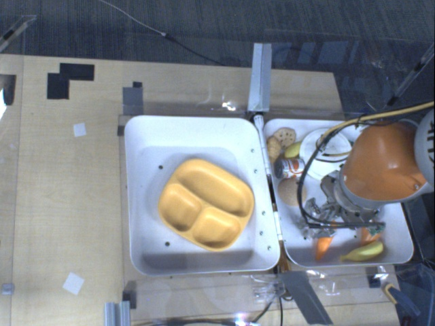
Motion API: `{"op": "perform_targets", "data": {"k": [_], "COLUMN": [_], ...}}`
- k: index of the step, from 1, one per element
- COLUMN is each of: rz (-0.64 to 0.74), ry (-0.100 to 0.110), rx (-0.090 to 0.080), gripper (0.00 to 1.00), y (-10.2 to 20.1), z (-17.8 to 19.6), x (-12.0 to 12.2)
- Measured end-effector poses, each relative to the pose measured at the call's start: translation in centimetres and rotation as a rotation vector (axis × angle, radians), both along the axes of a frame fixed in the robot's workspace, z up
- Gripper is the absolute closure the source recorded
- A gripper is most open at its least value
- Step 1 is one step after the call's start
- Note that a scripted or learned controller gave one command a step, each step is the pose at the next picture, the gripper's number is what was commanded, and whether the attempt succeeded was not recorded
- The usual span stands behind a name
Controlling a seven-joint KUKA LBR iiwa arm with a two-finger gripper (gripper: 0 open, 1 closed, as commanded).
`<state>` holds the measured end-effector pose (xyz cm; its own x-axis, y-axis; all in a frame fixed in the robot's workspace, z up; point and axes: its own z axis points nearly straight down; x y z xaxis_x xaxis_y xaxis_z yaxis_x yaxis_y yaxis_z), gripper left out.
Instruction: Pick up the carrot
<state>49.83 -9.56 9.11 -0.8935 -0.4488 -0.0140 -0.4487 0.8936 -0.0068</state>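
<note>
The carrot [322, 245] is a small orange piece lying near the front wall of the right bin [408, 246]. My gripper [325, 227] hangs directly over it, low in the bin, with the carrot's upper end at or under its tip. Most of the gripper is hidden beneath the arm's orange band [380, 163] and wrist. The carrot appears to rest on the bin floor.
A yellow banana [362, 251] lies just right of the carrot, with another orange item [370, 236] above it. A cookie [281, 140], a can [291, 169] and a white plate [326, 145] crowd the right bin's back. The left bin [146, 182] holds a yellow divided dish [206, 203].
</note>
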Motion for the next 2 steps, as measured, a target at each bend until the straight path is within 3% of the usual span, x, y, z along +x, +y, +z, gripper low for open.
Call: {"op": "perform_targets", "data": {"k": [1,2], "rz": [-0.001,0.036], "ry": [-0.006,-0.003], "rx": [-0.001,0.000], "gripper": [0.00,0.00], "y": [-0.06,-0.15], "z": [-0.05,-0.09], "x": [0.14,0.15]}}
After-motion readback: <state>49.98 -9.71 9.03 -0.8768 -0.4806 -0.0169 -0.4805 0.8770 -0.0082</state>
